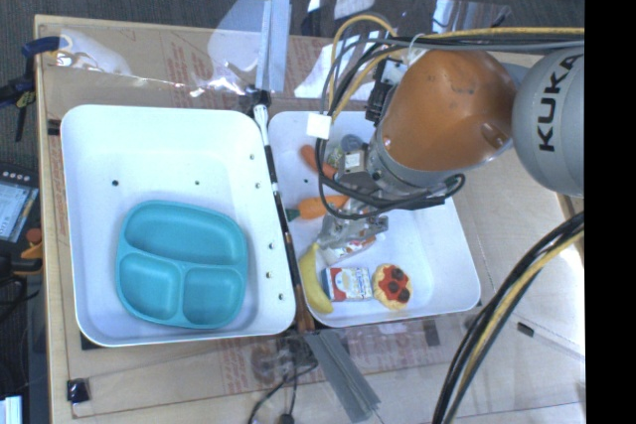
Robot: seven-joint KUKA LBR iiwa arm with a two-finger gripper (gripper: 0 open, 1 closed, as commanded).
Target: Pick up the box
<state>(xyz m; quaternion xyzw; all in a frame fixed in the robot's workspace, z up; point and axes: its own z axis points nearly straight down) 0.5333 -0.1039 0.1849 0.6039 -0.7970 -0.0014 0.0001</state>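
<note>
The arm (447, 114) reaches in from the right of the frame and hangs over the right bin (452, 258), its orange wrist covering much of that bin's upper half. The gripper (350, 231) points down near the frame's centre, a little below the middle, just above the box (348, 284), a small white carton with red and blue print that lies flat near the bin's lower edge. Whether the gripper is spread or closed cannot be told from this slant, since the wrist and cabling crowd it, and nothing can be seen held in it. Just left of the box lies a banana (313, 281), touching or nearly touching it, and just right of it sits a round pastry (394, 285) with red berries. An orange carrot (320, 208) lies above, beside the gripper. The left bin (89, 213) holds a teal tray (182, 263) in the lower left of the frame, well apart from the work. By my reading the step in hand is the approach, the gripper set over the box and not yet on it. The next move calls for a short drop slightly toward the lower edge, straddling the box alone without catching the banana or pastry, then a firm close before lifting.
</note>
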